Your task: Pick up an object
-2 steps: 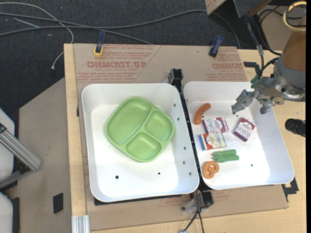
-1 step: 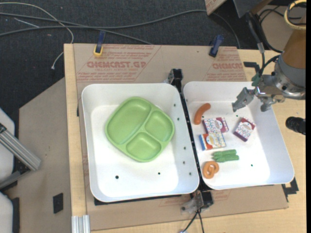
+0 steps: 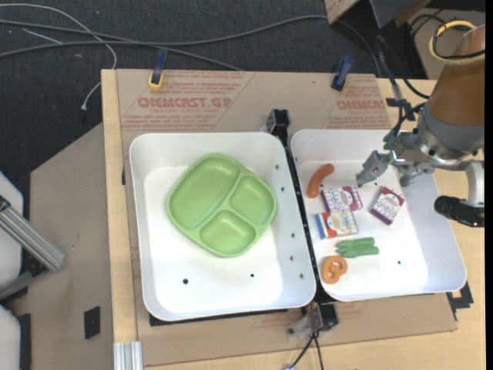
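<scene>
My gripper [image 3: 389, 166] hangs over the upper part of the right-hand shallow white bin [image 3: 439, 272], right of centre in the frame, with its two grey fingers spread wide and nothing between them. One finger [image 3: 371, 168] reaches left toward the middle of the bin, the other [image 3: 408, 174] sits nearer my wrist.

The likeliest targets lie just below and around it: a small purple-and-white snack packet [image 3: 387, 205] under the right finger, and a second purple-and-white carton [image 3: 341, 200] just left of it. I judge the main risk is a descent that lands between these two, so the fingers close on air or clip one edge and skid it away. The flat blue-and-red printed packet [image 3: 336, 223] touches the carton, so a grasp there could drag both. The orange toy sausage [image 3: 320, 179], the green bean pods [image 3: 357, 247] and the orange pretzel-shaped ring [image 3: 333, 269] lie apart from my fingers.

The left white bin [image 3: 146, 206] holds a light green plastic divided plate [image 3: 222, 204], well apart from my work. Both bins rest on a brown cardboard sheet [image 3: 223, 91] held by blue clamps [image 3: 158, 68] at the top. Dark carpet with loose cables [image 3: 54, 33] fills the upper left.
</scene>
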`<control>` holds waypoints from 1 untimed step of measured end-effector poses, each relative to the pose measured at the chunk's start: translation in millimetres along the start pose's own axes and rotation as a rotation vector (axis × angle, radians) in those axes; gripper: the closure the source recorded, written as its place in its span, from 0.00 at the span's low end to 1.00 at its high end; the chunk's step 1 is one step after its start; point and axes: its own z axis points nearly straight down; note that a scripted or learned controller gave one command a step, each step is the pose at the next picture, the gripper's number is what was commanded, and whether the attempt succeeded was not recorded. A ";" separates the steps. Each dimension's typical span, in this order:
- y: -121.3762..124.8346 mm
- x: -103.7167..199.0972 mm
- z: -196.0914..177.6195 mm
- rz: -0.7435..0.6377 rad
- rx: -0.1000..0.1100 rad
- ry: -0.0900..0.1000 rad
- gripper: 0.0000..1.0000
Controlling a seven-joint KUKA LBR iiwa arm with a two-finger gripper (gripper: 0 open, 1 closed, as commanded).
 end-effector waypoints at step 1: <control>4.1 9.9 53.9 -0.001 0.002 0.001 0.00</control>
